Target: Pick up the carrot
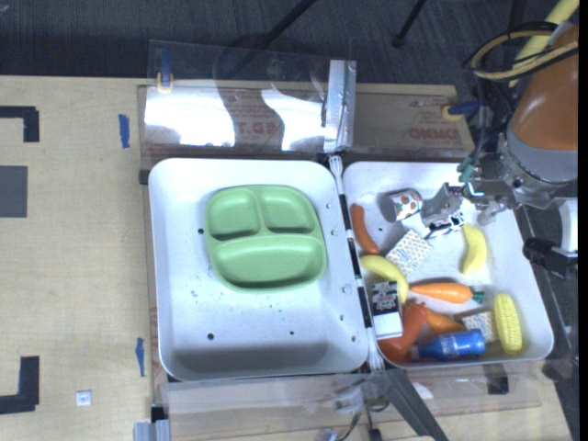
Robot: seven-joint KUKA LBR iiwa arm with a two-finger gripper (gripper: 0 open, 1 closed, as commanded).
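Claw [450,211] sits over the far part of the right bin [542,338], reaching in from the bin's right edge under the grey wrist and orange band of the arm [542,108]; whether its fingers are spread or closed cannot be told, since the dark tips blur into the clutter beneath them. Carrot [443,293] lies on its side near the middle of the right bin, toward the near half, green stub end pointing to the bin's right edge, well apart from the claw. Same bin, other contents: a banana [474,248] just right of the claw, lying roughly along the bin's depth; a second, curved banana [384,273] against the left edge; a corn cob [508,321] by the near right corner; a blue bottle [452,345] lying flat along the near edge; a red-orange item [411,329], possibly a pepper, pressed between the bottle and the carrot; an orange-red piece [362,230] along the left edge farther back; a patterned packet [409,251] near the bin's centre; a small white and orange object [402,204] just left of the claw; a dark-labelled card [385,298] at the left edge under the curved banana. Left bin [175,338] holds a green divided plate [265,235], three compartments, set in the far half of the bin, nothing visible in the compartments. A clear panel [239,108] stands behind the left bin's far edge.
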